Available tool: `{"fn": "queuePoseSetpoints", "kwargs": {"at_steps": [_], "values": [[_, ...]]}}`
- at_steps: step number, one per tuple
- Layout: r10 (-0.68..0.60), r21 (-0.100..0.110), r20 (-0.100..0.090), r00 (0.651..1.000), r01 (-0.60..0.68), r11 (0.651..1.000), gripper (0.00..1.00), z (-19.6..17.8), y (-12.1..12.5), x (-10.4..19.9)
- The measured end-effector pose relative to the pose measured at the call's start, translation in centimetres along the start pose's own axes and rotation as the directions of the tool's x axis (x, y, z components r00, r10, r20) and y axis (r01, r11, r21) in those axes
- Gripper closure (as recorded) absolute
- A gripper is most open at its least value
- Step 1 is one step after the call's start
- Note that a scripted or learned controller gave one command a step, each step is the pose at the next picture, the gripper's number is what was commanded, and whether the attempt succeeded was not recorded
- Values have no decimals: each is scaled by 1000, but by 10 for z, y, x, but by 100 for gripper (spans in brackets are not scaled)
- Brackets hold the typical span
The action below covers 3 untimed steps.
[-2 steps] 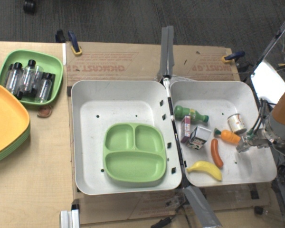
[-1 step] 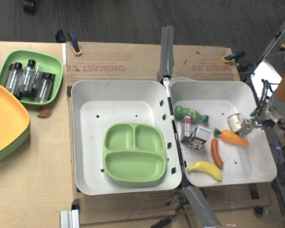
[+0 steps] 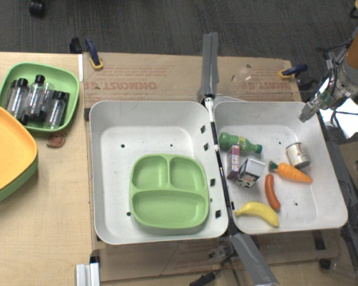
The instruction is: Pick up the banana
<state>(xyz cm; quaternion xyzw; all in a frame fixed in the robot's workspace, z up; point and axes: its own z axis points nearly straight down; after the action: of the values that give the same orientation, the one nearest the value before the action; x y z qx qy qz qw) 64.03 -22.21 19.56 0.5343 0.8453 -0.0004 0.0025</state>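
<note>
The yellow banana (image 3: pixel 258 212) lies in the right bin (image 3: pixel 322 219), near its front wall and left of centre. My gripper (image 3: pixel 311 109) hangs over the bin's far right corner, well away from the banana and above the bin rim. Nothing shows in its grasp.
Around the banana lie a red sausage-shaped toy (image 3: pixel 272 192), an orange carrot (image 3: pixel 293 173), a small can (image 3: pixel 297 155), a green bottle (image 3: pixel 240 142), a pink box (image 3: pixel 234 158) and a small carton (image 3: pixel 249 173). The left bin (image 3: pixel 107 159) holds a green divided plate (image 3: pixel 169 190). Orange plates (image 3: pixel 6 154) sit at far left.
</note>
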Motion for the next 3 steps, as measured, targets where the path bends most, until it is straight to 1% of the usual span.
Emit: {"fn": "queuePoseSetpoints", "kwargs": {"at_steps": [1, 2, 3], "values": [[-364, 0, -5, 931, 364, 931, 100, 45, -56, 26], [290, 3, -2, 957, -290, 957, 100, 103, -6, 4], [535, 3, 0, 845, -535, 845, 100, 65, 17, -8]]}}
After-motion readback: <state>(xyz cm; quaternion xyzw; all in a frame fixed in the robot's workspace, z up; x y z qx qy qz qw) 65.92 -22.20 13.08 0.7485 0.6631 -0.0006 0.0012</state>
